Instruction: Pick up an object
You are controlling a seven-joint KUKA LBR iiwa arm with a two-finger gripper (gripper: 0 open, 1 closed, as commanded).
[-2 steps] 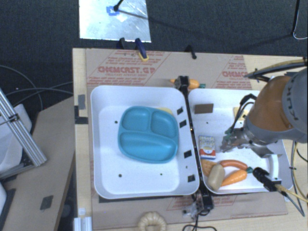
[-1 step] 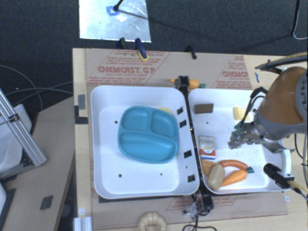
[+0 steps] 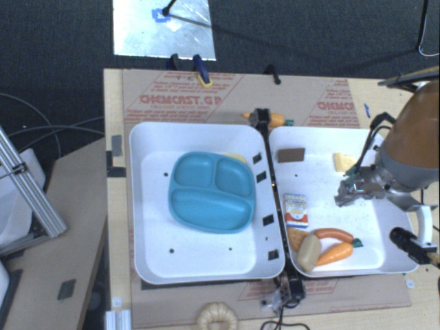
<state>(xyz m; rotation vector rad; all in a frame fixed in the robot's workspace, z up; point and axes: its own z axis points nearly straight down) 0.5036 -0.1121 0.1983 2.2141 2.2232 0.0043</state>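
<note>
1. Gripper [image 3: 346, 193] poised over the bare middle of the right bin [image 3: 385, 261], nothing seen between its fingers; grip state impossible to judge here.
2. Nearest candidates: carrots [image 3: 335, 244] and a pale potato [image 3: 309, 251] (touching one another) at the near edge.
3. Best approach, probably: descend squarely over the upper carrot, avoiding the small carton [image 3: 296, 211] near the left wall.

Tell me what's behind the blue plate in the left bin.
A yellowish piece pokes out past the blue plate's far edge. The plate covers most of it, so I can't tell what it is.
</note>
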